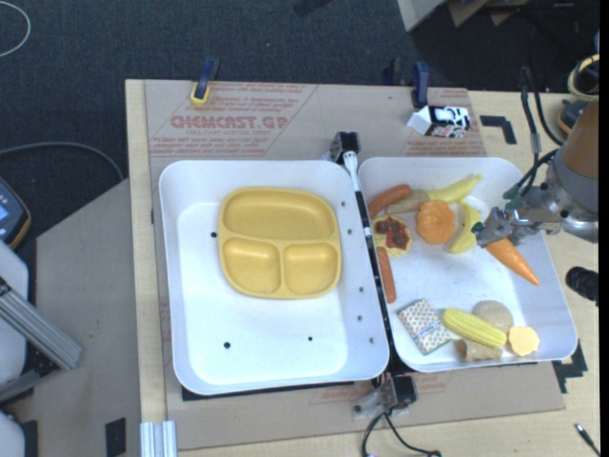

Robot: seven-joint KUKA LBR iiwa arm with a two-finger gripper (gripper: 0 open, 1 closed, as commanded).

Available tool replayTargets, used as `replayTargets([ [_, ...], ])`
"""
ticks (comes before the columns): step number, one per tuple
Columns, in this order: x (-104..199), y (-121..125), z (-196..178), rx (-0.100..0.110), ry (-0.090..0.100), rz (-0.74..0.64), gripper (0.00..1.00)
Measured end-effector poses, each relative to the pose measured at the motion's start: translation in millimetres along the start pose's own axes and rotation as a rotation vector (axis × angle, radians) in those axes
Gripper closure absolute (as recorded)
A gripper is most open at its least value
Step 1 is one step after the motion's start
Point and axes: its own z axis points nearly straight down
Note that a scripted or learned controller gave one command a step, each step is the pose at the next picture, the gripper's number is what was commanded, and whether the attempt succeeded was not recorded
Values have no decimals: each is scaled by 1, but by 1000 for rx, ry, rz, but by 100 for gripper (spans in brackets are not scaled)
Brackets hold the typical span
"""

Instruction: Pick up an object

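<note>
The orange plastic carrot (514, 259) lies slanted in the right-hand shallow white bin (557, 298), toward the right side of the frame, its thick end up-left under the hand (501, 225) and its tip pointing down-right. The hand, at the end of the grey arm (579, 174) coming in from the right edge, sits low over that thick end, touching or just above it; whether its grip is open, closed or on the carrot cannot be told from here. Just left of the hand are a yellow toy banana (455, 189), a round orange fruit (437, 223) and a pale yellow-green piece (465, 234) standing beside it. Further left in the same bin lie a reddish sausage (388, 199), a small red and dark piece (392, 235) and a long thin orange-red stick (385, 272) along the bin's left wall. Near the lower edge of this bin are a patterned square packet (422, 325), a yellow corn cob (474, 327), a beige rounded item (492, 312) and a small yellow-orange disc (523, 340), all close together. The left white bin (190, 331) holds a yellow three-compartment plate (281, 241) in its upper half. Both bins rest on the cardboard-covered counter (238, 117).
</note>
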Motion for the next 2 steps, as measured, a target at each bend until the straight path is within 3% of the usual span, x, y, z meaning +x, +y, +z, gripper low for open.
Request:
replayTargets([
  [1,0,1,-24,1,1,-1,100],
  [2,54,29,-32,2,3,-8,100],
])
